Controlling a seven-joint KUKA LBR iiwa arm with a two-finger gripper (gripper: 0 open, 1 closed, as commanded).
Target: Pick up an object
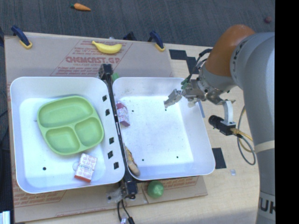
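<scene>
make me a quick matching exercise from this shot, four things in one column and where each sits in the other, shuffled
Things:
1. green divided plate
2. banana
3. green ball
4. pincer

Places:
A. on the cardboard behind the bins
B. over the right bin, near its far right corner
C. in the left bin
D. on the cardboard just in front of the right bin

Pairs: 1-C, 2-A, 3-D, 4-B

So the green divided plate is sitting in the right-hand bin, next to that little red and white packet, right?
Not quite: the camera view shows the green divided plate in the left bin, not the right one. The red and white packet does lie beside it there.
</scene>
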